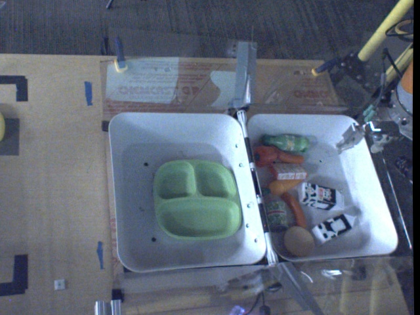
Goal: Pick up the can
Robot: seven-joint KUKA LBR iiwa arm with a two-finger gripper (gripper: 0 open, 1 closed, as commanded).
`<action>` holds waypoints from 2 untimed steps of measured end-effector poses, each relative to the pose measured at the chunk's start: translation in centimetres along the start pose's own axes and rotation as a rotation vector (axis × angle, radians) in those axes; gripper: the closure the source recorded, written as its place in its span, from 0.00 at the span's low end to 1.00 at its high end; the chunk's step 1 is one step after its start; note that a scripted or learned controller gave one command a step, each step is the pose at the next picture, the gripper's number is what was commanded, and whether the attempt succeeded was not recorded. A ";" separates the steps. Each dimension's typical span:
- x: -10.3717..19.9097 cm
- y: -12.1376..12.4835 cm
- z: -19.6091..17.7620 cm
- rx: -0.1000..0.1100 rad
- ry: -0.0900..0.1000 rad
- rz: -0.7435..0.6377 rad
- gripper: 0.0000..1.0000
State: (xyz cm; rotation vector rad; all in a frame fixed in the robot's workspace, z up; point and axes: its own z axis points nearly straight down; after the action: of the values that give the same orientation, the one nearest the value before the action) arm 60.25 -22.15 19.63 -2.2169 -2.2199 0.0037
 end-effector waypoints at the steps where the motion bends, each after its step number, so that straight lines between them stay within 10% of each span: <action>1: 0.9 -3.7 10.3 -0.003 0.013 0.032 0.00; 2: 6.6 -3.4 10.9 -0.009 0.000 0.050 0.00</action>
State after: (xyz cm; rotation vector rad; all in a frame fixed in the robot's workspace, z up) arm 56.78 -15.55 8.72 -2.2766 -2.1682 -0.0066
